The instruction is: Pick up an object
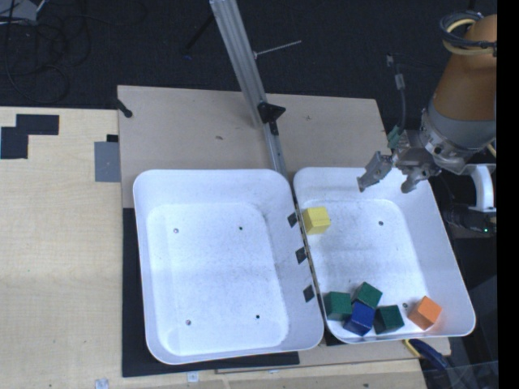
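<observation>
White bins [219, 186] hold a yellow block [315, 220], green [338, 304], blue [360, 318], orange [424, 311] blocks.

We see the arm [464, 87] at the upper right of the frame. Its widest visible part is a rounded orange band, smooth and slightly glossy, with a yellowish ring and a dark rim at its top edge. Below the orange comes a grey collar, lighter along its lower edge, and under that a pale metallic wrist flange. The hand [395, 178] hangs from this flange: two grey fingers [374, 171], angular and dull, set apart on a compact dark-and-silver base. We make out a small green spot beside the base and a thin dark cable rising at its left. A white curved piece sits below the collar at the right.
</observation>
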Controlling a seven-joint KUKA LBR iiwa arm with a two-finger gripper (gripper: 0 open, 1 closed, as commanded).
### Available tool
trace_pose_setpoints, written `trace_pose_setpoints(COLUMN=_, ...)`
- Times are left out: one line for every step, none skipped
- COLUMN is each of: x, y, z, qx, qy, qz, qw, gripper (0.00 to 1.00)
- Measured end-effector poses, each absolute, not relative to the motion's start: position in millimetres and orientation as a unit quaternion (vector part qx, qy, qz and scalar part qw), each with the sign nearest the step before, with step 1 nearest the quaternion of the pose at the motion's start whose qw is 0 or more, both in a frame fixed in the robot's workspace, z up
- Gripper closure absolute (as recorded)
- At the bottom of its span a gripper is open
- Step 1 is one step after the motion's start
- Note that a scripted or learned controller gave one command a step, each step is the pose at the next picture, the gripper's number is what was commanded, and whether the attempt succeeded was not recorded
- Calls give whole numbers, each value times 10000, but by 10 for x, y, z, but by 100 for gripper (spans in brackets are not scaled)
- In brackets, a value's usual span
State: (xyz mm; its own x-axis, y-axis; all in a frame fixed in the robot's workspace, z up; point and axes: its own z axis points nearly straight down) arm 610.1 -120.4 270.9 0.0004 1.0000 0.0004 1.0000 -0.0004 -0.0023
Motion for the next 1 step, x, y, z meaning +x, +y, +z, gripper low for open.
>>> trace_pose_setpoints(x=6101, y=-1206, z=2709, qx=-7076, qy=-7066, qz=6, qw=9, gripper=0)
